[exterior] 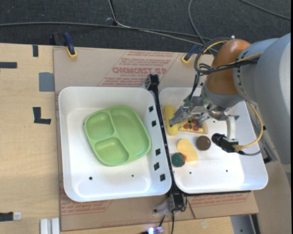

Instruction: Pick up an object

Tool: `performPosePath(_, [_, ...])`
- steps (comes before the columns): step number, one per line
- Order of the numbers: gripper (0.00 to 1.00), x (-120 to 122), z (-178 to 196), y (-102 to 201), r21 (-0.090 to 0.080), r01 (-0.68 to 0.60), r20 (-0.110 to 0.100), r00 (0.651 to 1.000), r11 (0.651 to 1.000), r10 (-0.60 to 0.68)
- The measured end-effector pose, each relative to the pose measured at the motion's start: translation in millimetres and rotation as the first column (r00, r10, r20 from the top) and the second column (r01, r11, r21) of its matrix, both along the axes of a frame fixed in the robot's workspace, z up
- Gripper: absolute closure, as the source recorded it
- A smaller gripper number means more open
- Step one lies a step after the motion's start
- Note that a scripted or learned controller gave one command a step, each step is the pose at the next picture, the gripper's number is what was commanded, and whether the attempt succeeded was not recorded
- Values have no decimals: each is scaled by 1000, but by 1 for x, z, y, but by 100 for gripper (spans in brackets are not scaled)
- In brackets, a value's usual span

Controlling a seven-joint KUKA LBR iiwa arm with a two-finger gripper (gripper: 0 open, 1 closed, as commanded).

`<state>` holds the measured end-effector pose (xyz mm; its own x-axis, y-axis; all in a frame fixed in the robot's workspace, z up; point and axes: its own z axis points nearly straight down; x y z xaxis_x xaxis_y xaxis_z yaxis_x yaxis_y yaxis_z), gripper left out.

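Reaching low into the right bin [254,177], the gripper [181,115] hangs open, holding nothing, over the yellow toy [171,119]. Toys sit crowded by the wall, so it might bump the pizza slice [191,126] or slip.
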<state>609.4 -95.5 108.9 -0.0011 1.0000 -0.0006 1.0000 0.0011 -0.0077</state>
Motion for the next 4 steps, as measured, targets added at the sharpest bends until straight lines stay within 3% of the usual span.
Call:
performPosePath(1, [100,2,14,1,1,-2,5,1000,1000,2])
performPosePath(2, [100,-5,73,-1,0,0,12,1000,1000,0])
performPosePath(3, [100,-4,100,-1,1,0,10,1000,1000,0])
performPosePath(4, [100,-9,110,52,3,-5,7,1000,1000,5])
